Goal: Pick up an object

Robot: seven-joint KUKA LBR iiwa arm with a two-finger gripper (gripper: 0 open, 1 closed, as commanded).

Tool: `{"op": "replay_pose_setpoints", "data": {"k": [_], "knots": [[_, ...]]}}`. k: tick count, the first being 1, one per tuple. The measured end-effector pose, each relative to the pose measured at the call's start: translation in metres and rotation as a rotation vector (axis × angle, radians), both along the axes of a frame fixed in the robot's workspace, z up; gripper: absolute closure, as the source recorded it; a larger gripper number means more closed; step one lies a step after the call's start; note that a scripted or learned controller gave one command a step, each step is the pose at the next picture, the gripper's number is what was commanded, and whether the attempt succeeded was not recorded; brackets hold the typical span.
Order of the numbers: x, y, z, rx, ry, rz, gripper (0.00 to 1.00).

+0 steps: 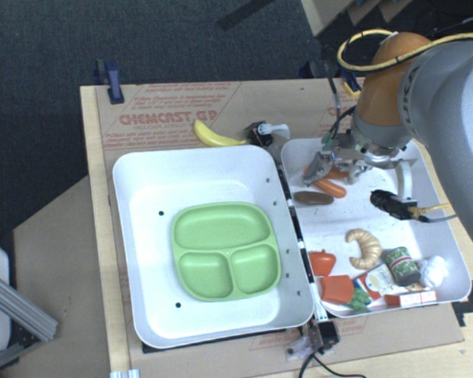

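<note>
My gripper (330, 170) is low over the back left part of the right bin (447, 235), open, with nothing between its fingers. Just below its tips lies an orange sausage (331, 189), with a brown oval piece (311, 197) beside it. Further forward in the same bin are a tan croissant (365, 247), a red pepper (322, 262), a red block (335, 288), a green broccoli piece (360, 299), a dark can (400, 264) and a small red-and-white box (410, 299).
The left bin (140, 182) holds a green divided plate (224, 250). A yellow banana (215, 136) and a small black-and-white item (265, 131) lie on the board behind the bins. The arm's grey body covers the right bin's back right corner.
</note>
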State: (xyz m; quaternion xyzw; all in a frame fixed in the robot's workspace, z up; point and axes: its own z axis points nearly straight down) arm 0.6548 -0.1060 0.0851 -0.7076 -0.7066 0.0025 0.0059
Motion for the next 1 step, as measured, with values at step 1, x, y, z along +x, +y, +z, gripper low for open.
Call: {"op": "replay_pose_setpoints", "data": {"k": [1], "knots": [[0.0008, 0.0, 0.0099, -0.005, -0.01, 0.003, 1.0]]}}
